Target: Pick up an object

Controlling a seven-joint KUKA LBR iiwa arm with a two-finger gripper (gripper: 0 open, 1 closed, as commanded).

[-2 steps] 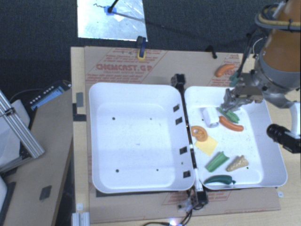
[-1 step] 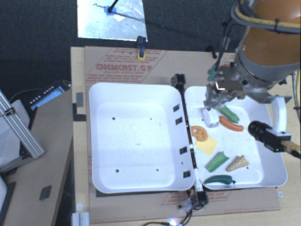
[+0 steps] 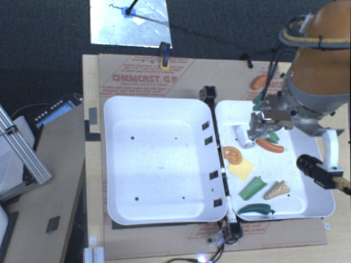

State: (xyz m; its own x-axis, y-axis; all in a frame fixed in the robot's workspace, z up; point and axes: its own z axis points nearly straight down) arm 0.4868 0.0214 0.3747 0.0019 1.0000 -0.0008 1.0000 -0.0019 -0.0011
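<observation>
my gripper hangs low over the right bin, near its upper left part, just beside the divider between the two bins. i cannot tell its state: from this angle it is a small metallic cluster under my wrist, and i cannot say if it has something or nothing.

directly under it, or touching it, there is a small white piece. just to the right lies an orange carrot-like toy with a green end. a little lower i see an orange ring, a yellow flat slice, a green vegetable piece, a beige cone-shaped piece and a dark green pepper-like thing at the bottom rim. the left bin is beside it.

in my judgement the task is at the reaching or grasping step, not finished. all objects look to be resting on the bin floor, and nothing is clearly lifted. what is left is to secure one object, probably the white piece or the carrot-like toy, and to raise it clear of the bin.
</observation>
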